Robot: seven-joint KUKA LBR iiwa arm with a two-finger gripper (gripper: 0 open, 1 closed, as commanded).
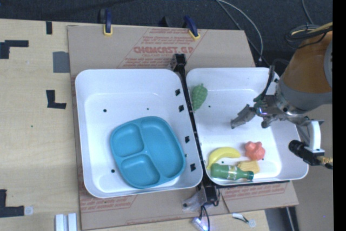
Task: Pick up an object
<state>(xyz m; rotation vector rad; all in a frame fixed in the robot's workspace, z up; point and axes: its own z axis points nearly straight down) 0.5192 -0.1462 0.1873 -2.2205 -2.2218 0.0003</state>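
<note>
Near the front-right corner of the right shallow white plastic bin (216, 83) lies a cluster of small toys: a yellow plastic banana (223, 154), a green bottle w/ yellow cap (232, 172) just in front of it, and a pinkish-red lumpy toy (254, 150) beside them to the right, w/ a small yellow-orange piece (250, 165) tucked under it. All sit close together, touching or nearly so. A green leafy plastic toy (199, 96) lies apart, against the bin's left wall near the divider.

Rel. to the banana, the two-finger gripper (252, 117) is up and to the right, over bare bin floor, apart from the cluster. Its fingers are spread wide, one dark finger pointing left toward the bin middle, nothing between them. Grey arm w/ orange band (305, 70) comes in from the right.

Left of the banana, past the divider, the left white bin (92, 89) holds a blue three-compartment plastic plate (146, 151) at its front-centre.
</note>
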